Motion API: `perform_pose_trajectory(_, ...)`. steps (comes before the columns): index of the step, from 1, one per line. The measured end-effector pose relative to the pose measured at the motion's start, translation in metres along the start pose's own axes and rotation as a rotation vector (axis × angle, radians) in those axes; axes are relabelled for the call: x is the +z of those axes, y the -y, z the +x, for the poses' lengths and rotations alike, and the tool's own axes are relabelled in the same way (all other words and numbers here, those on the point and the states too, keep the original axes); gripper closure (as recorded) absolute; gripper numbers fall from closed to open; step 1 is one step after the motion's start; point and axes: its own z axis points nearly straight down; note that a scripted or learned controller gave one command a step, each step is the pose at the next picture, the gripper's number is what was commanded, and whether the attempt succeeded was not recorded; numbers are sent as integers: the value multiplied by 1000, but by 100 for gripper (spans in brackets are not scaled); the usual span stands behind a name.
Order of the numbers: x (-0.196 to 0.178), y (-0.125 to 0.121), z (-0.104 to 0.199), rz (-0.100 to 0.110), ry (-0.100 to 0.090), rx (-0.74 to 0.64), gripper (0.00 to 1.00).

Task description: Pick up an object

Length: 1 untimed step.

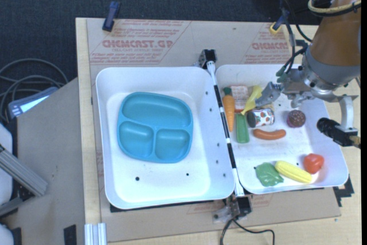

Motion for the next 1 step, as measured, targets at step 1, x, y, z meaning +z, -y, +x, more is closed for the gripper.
perform_pose_trajectory(1,131,-29,-14,-2,0,0,0)
